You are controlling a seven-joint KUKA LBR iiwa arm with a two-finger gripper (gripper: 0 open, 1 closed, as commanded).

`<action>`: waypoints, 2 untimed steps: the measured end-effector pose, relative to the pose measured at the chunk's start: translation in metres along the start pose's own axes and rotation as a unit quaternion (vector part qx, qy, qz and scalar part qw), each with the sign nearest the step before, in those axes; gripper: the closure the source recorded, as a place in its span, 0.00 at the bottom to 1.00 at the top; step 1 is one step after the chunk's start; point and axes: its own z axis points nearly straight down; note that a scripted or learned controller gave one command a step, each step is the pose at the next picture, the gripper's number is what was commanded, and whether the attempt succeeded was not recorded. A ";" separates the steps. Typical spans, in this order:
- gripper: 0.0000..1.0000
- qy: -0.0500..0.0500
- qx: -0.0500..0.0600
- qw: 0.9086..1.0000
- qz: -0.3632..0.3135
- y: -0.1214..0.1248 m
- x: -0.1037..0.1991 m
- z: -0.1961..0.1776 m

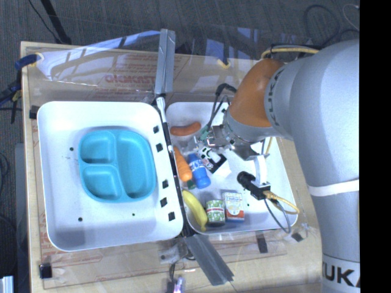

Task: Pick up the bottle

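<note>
Grey arm (pixel 317 121) looms nearest, its claw (pixel 208 148) low in the right bin (pixel 278 163) just above the blue-capped bottle (pixel 198 171); grip state unclear. Carrot (pixel 182 166) lies beside the bottle.

Blue bottle (pixel 198 171), seemingly lying tilted, in the right bin (pixel 278 163).

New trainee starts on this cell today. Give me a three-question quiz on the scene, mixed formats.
1. True or false: the blue divided tray lies in the same bin as the bottle.
2. What lies right beside the bottle, on the side toward the tray? A) carrot B) spoon C) cup
3. Fill in: the yellow item near the right bin's front edge is a ____.

Key: 1 false. 2 A, the carrot. 3 banana. The end effector hovers near the bottle.
</note>
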 end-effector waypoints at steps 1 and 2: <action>0.00 0.003 -0.001 0.999 0.046 -0.017 -0.020 0.000; 0.00 -0.002 -0.002 0.997 0.074 -0.020 -0.004 0.000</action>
